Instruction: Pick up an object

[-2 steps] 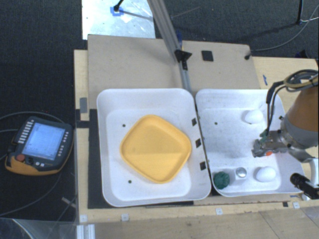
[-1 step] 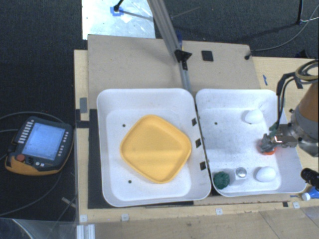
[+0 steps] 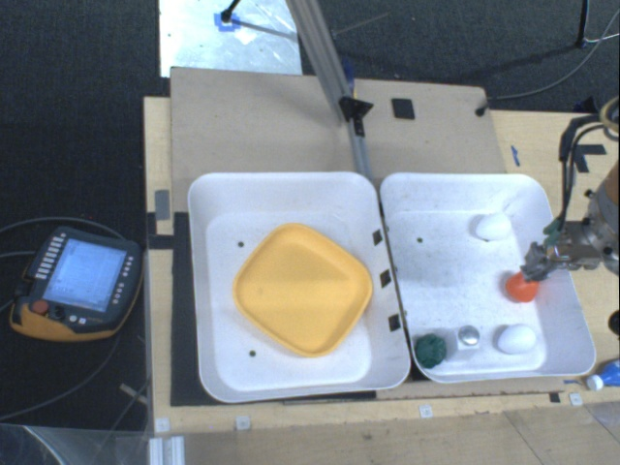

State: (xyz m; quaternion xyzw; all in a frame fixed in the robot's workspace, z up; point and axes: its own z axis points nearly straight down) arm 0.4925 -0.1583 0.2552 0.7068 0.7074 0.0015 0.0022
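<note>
You have the tool (image 3: 539, 263) at the right edge of the right bin (image 3: 426, 197), low over a small orange-red object (image 3: 522, 288) that sits just beside the bin's right wall. The object looks roundish, so you cannot read a long axis or a pointing direction from it. You cannot tell how the tool stands, wide or narrow; its tips are too dark and small.

Toward the bin's far right corner lies a white egg-shaped piece (image 3: 491, 227), long axis running left to right. Along the near edge sit a second white piece (image 3: 516, 338), a small silver cap (image 3: 469, 335) and a dark green ball (image 3: 431, 349). The bin's middle is bare floor.

The left bin (image 3: 213, 211) holds a yellow square plate (image 3: 303, 288), turned corner-on.
</note>
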